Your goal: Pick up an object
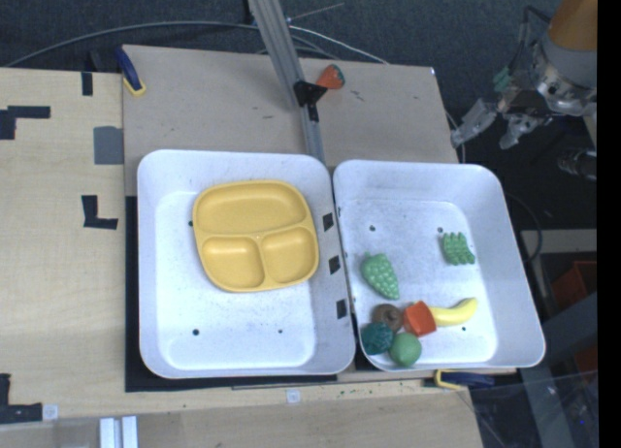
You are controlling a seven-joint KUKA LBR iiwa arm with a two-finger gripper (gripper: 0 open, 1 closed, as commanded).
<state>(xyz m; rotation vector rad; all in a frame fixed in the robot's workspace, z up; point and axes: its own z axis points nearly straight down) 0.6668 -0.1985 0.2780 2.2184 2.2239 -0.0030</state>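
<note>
In the right bin (485,194), lower right of the frame, we see a green grape cluster (380,275) at centre-left, a smaller green studded piece (457,248) upper right, and along the lower edge a brown ring (388,316), teal lump (377,339), green ball (406,349), orange block (419,319) and yellow banana (454,312).

the arm (574,19) is cut off by the upper right edge of the frame; only its wrist portion shows. the gripper (492,118) is small and blurred, and its state cannot be determined. at the lower centre of the right bin (505,206), the brown object (388,316) is partly covered by neighbouring items and too small to identify.
</note>
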